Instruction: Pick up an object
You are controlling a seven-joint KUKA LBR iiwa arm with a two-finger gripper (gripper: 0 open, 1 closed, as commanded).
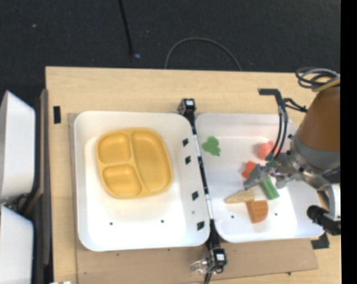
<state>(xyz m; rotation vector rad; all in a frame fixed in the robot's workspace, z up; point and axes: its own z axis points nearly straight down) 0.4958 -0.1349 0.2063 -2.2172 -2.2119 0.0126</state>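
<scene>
Two white bins (84, 158): one yellow tray (133, 162) left, six small items right; jaws' (262, 176) state unclear.

The arm (320, 135) comes in over the right-hand bin (226, 232), a fat rounded body with a broad orange band (321, 120) and a grey collar below it. Dark cables (281, 126) loop off its upper side, one running down along the orange part, and a paler coil (314, 74) sits by the bench's far edge beyond that bin. The gripper (262, 176) is a small dark-grey metal assembly, angular and busy-looking. A white-and-black fitting (326, 209) juts out near the bin's right corner.
</scene>
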